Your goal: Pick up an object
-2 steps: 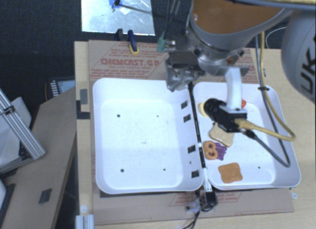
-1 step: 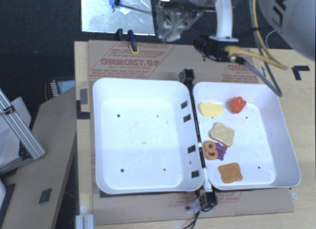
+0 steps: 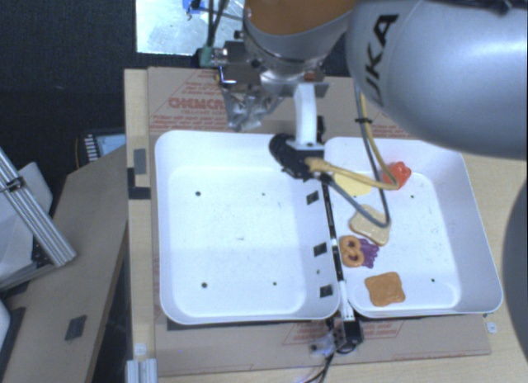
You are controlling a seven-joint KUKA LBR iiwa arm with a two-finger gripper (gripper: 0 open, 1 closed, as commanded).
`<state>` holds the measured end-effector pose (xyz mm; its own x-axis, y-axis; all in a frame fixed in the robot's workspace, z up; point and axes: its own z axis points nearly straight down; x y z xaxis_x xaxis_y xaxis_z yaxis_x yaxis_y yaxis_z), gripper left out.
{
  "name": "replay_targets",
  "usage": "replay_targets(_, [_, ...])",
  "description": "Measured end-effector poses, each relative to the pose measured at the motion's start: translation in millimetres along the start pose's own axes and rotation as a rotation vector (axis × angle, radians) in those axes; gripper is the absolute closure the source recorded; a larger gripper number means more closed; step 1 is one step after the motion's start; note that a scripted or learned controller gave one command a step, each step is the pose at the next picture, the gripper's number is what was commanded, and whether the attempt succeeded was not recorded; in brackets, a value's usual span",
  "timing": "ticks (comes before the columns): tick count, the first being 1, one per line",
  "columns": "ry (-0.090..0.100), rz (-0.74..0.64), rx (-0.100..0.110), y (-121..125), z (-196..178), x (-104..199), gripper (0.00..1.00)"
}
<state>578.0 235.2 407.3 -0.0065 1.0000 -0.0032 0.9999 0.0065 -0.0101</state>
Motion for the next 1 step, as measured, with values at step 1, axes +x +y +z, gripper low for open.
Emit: replay_targets(1, [0.003,0.014,-0.027,39.4,-136.2,-108.2,1.0])
